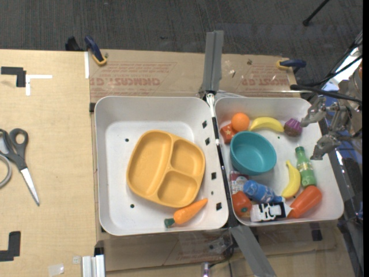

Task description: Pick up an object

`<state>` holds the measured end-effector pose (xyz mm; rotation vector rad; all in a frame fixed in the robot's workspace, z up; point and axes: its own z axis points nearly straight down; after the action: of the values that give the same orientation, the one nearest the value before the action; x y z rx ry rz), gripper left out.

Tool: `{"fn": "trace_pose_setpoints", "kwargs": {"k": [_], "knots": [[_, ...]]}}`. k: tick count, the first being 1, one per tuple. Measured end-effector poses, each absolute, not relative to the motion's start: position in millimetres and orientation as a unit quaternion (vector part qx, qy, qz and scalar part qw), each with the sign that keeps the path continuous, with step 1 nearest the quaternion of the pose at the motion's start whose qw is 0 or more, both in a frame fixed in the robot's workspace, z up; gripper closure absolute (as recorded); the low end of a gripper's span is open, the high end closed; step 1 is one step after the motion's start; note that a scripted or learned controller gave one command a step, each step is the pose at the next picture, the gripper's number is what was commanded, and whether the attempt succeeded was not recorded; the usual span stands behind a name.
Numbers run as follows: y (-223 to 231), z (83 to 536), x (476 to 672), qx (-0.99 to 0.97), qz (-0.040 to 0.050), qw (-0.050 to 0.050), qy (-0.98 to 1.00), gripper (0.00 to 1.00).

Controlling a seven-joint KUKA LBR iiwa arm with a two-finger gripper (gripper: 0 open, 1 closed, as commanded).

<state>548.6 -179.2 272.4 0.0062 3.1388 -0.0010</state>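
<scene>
Grey jaws (324, 133) hang at the right bin's (330, 212) right edge, and I cannot tell if they are open. Nearest sit a purple toy (293, 127), green bottle (304, 166) and banana (293, 180).

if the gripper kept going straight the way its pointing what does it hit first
Probably the green bottle: the gripper points down at the right bin's right side, though depth is unclear from this view.

Scissors (20, 160) lie on the wooden bench (46, 212) beside 2 clamps (95, 49).
</scene>
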Motion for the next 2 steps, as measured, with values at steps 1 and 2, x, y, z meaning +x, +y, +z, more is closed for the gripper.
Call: {"fn": "trace_pose_setpoints", "kwargs": {"k": [1,2], "knots": [[-162,157,517.0,-0.012,-0.0002,0.001,1.0,0.0],[-145,94,550.0,-0.001,-0.0004,0.003,1.0,0.0]]}}
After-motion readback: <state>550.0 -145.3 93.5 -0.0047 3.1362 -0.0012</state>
